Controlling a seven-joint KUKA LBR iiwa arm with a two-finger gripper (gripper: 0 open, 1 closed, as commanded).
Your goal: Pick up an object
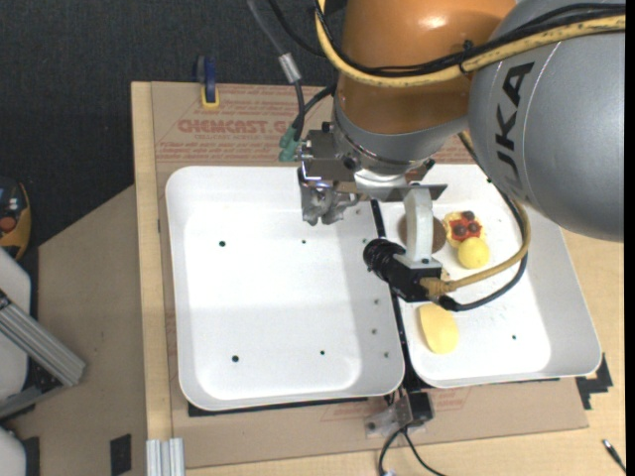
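My gripper [321, 204] hangs low over the far right part of the left bin [198, 296], close to the wall between the two bins. Nothing lies under or beside it there. In the right bin [516, 355] a pale yellow lump [440, 328] lies near the front left. A small yellow ball [475, 254] sits farther back, touching a red and black piece [462, 228]. A brown round thing [423, 232] shows to their left, partly hidden by the wrist.
The big grey and orange arm [466, 58] covers the far half of the right bin. Both bins rest on a brown board [164, 127] with red lettering. A blue and yellow clamp [208, 82] stands at the board's far left edge.
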